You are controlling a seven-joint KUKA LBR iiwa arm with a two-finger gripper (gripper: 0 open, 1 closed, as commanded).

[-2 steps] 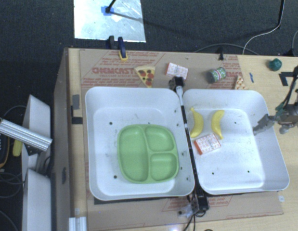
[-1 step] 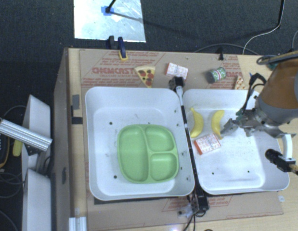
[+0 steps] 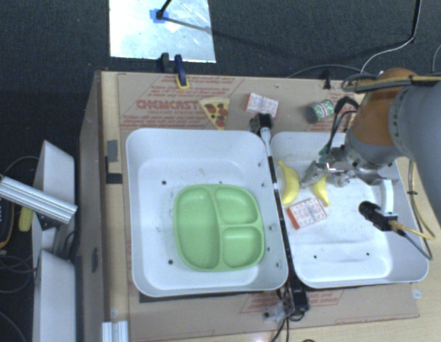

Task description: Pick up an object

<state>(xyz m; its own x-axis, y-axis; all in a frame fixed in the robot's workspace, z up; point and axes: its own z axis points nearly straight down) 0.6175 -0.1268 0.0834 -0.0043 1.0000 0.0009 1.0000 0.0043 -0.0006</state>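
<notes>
Green plate (image 3: 219, 227) mid-bin, hand (image 3: 324, 171) over bananas (image 3: 290, 182)

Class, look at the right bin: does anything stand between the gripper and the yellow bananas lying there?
Nothing visible does. The gripper is low in the right bin, directly beside the smaller banana; the larger banana lies just left of it. The red and white card lies below, out of the way.

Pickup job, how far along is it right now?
Done: the arm has reached into the right bin, with the pincer low by two bananas. In hand: nothing visibly lifted; both bananas and the card lie on the bin floor. Left: grip one and raise it.
</notes>
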